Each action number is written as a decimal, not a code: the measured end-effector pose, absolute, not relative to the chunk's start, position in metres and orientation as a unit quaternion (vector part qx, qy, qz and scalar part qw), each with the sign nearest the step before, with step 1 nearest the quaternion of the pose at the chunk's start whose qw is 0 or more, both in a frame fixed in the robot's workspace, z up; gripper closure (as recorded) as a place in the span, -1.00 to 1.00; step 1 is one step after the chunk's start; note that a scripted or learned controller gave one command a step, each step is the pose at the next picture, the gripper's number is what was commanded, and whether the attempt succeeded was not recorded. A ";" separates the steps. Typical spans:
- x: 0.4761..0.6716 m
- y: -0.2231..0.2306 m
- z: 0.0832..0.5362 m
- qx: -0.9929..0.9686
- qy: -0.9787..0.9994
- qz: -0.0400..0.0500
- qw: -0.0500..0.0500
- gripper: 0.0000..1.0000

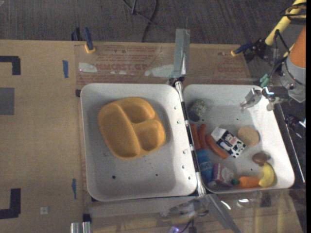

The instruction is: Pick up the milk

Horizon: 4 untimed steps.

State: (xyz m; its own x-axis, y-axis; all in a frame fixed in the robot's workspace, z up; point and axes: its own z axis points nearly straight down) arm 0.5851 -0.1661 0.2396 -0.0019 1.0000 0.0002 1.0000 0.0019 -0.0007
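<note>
Fingers (251,99): they hang over the upper right corner of the right bin (284,152), pale and small at this distance; whether they stand parted or together cannot be told. Nothing is visible between them, and they touch no item.

Gripper (253,100): set at the end of the arm (296,64), which enters from the right edge.

Milk (228,142): a small white carton with black patches, lying tilted near the middle of the right bin, well apart from the gripper and below it in the view. An orange sausage-like piece (215,147) lies against its left side; a tan round item (248,136) sits just beside it on the right.

Other contents of the right bin: a greenish ball (198,108) near the upper left corner, a banana (267,174) and a carrot (249,182) along the lower edge, a blue packet (204,168) by the left wall.

Left bin (92,101): holds a yellow divided plate (131,127), lying flat.
</note>
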 end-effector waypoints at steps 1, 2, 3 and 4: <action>0.527 -0.151 0.116 -0.670 -0.742 0.000 0.001 -1.00; 0.528 -0.152 0.126 -0.671 -0.741 -0.001 0.000 1.00; 0.529 -0.152 0.126 -0.671 -0.741 -0.001 -0.001 -1.00; 0.507 -0.167 0.088 -0.628 -0.778 -0.002 -0.004 -1.00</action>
